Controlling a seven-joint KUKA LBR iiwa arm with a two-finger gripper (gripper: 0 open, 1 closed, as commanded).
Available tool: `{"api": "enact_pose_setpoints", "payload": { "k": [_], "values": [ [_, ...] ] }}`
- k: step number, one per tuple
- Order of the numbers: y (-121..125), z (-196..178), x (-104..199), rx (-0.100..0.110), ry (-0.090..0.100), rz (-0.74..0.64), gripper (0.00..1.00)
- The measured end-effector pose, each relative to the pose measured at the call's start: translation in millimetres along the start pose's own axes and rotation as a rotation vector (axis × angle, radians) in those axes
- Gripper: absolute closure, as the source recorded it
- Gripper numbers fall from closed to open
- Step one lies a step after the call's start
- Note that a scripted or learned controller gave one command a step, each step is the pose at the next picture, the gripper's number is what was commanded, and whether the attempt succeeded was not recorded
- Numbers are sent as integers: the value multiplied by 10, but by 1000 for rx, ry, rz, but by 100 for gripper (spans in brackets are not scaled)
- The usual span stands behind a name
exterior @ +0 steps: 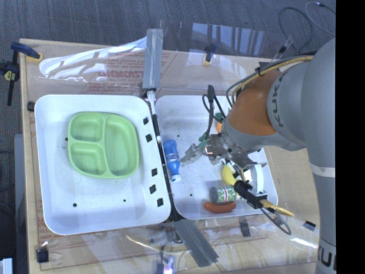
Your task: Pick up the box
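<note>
My gripper (193, 153) hangs low over the middle of the right bin (188, 110), pointing left toward a blue bottle (171, 160) that lies along the bin's left wall. The gripper tip is just right of the bottle's upper half, and I cannot tell whether they touch. A white, box-like object (256, 177) lies at the bin's right side, partly hidden under the arm's wrist. Nothing shows held in the gripper.
A yellow object (228, 174), a green can (223, 194) and a red-brown sausage (220, 207) lie near the right bin's front. The left bin (51, 204) holds a green divided plate (104, 144). The grey arm (285, 113) covers the right bin's far right side.
</note>
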State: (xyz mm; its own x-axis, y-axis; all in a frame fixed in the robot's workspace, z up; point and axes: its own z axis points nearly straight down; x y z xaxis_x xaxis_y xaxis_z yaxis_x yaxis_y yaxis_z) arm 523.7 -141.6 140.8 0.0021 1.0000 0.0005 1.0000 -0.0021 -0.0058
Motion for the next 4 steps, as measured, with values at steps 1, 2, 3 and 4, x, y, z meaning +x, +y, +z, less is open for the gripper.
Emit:
{"api": "enact_pose_setpoints", "payload": {
  "k": [1,2,3,4],
  "values": [
    [194,403,-59,-17,-9,-141,0],
    [904,467,-232,-5,-4,33,0],
    [377,488,-495,-3,0,-62,0],
    [253,499,-123,-1,1,-5,0]
  ]
}}
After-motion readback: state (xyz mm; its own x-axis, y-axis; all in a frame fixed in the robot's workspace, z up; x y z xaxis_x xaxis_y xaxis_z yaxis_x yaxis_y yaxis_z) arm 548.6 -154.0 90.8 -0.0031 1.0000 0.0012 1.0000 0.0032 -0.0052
